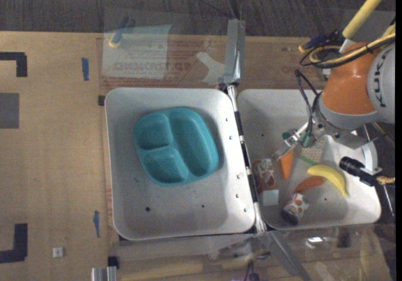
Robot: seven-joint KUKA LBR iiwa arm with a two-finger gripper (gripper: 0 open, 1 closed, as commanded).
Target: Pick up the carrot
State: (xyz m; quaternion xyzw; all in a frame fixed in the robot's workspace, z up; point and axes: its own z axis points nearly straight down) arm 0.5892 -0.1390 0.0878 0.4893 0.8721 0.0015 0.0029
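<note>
In the right bin (276,107), an orange tapered carrot (287,164) points down toward the bin floor, just under my gripper (294,143). The gripper's tip meets the carrot's upper end; whether it grips the carrot is unclear from this angle. The grey arm with its orange band (345,88) reaches in from the right above the bin.
A yellow banana (330,176) lies right of the carrot with another orange piece (308,183) beside it. A small can (295,206) and a printed box (266,173) sit near the bin's front left. The left bin (119,166) holds a teal divided plate (204,148).
</note>
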